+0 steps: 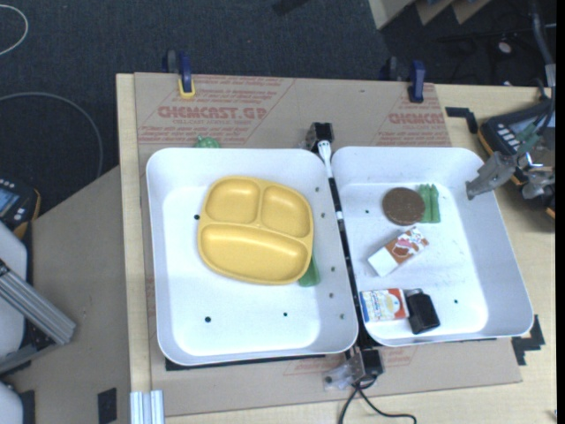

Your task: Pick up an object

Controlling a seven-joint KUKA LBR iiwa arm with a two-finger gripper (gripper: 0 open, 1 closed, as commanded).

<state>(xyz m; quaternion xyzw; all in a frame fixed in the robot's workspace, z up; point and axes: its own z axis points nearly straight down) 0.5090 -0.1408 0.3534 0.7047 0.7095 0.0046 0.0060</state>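
The right bin (494, 263) holds a brown round disc (403, 206) with a green piece (430, 202) touching its right side. Below them lies a small white and red carton (398, 251). Near the bin's front edge a white packet with blue and orange print (382, 305) lies against a black block (422, 312). My gripper (487, 178) hovers over the right bin's far right rim, away from all of these, with nothing seen in it.
The left bin (177, 272) holds a yellow divided plate (256, 230), with a green bit (309, 276) peeking out under its right edge. Black clips (320, 135) sit on the seam between the bins. Blue clamps (184, 69) pin the cardboard base at the back.
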